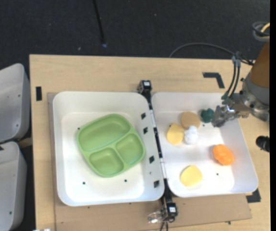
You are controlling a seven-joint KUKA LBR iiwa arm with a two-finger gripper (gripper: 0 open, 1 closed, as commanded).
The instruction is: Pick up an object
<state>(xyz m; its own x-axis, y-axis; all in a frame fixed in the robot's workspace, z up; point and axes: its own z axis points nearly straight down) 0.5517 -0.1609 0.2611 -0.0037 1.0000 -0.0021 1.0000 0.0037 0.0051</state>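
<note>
The right bin [234,177] holds several small objects: a tan round piece [190,119], a yellow piece [175,134], a white ball [191,135], an orange piece [223,154], another yellow piece [191,175] and a dark green piece [206,114]. My gripper [219,118] hangs over the bin's upper right part, just right of the dark green piece. Nothing shows between its fingers.
The left bin [65,177] bears a green divided plate [111,144]. Black clips [144,86] sit along the seam between the bins. The arm [259,76] comes in from the right with cables looped above it. White panels [3,109] stand at the far left.
</note>
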